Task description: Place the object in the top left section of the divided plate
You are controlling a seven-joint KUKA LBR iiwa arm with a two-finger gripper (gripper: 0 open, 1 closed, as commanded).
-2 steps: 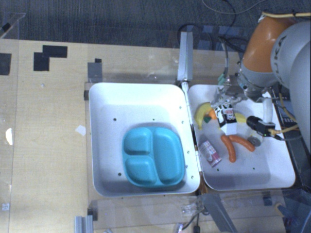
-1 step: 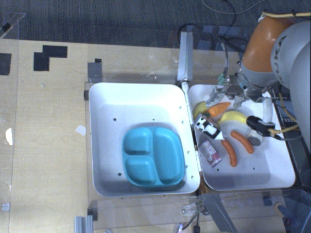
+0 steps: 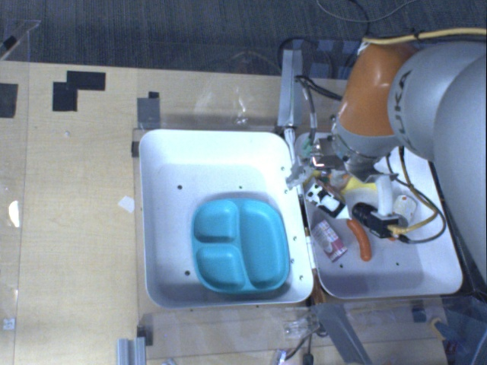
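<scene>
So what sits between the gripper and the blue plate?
In the camera view, between the gripper and the plate: bin rims and bare white floor.

Two bins side by side on the worktop. In the left bin, toward its near right part, lay the divided plate, two small sections on its left, one large on its right. In the right bin, crowded against the left wall: a small boxy object behind, a flat packet nearer, a sausage-shaped object just right of the packet. Above that bin's far left part hung the arm, reaching in from the right, gripper close by the wall between the bins.
</scene>
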